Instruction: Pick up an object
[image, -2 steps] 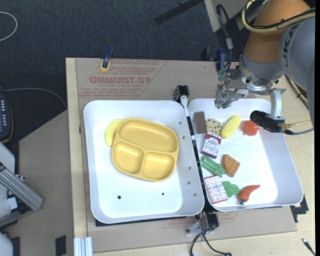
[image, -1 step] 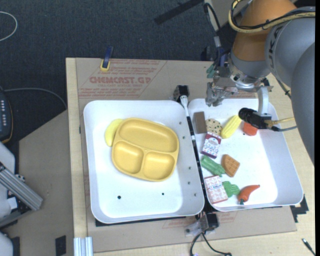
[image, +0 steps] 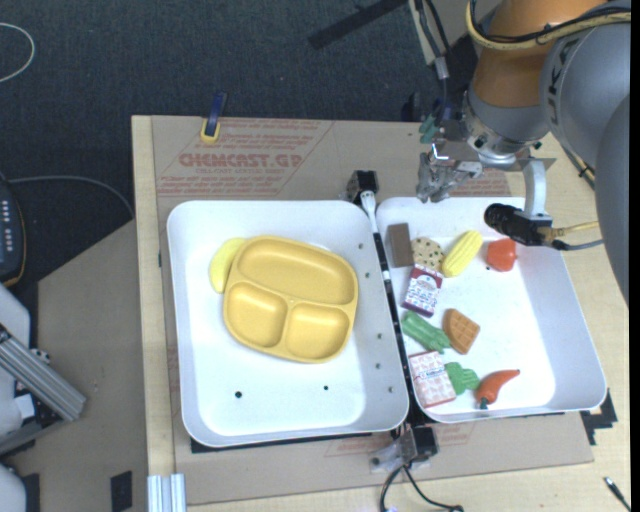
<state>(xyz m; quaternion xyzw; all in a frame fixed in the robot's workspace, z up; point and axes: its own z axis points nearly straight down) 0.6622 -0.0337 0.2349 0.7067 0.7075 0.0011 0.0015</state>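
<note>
My gripper (image: 436, 188) hangs over the far left rim of the right bin (image: 575, 330), open with nothing between its fingers. Below and in front of it lie several toy foods: a brown block (image: 399, 243), a speckled cookie (image: 427, 250), a yellow corn cob (image: 461, 252) and a red tomato (image: 501, 254). Nearer the front are a small purple carton (image: 422, 291), a green pickle (image: 427, 331), an orange waffle piece (image: 461, 330), a red-and-white carton (image: 430, 378), a green piece (image: 462, 378) and a red chili (image: 497, 383).
The left bin (image: 190, 300) holds a yellow divided plate (image: 290, 300) with a yellow piece (image: 224, 262) poking out at its left. A black part (image: 515, 221) juts from the arm over the right bin's far edge. A black clip (image: 362, 185) sits on the divider.
</note>
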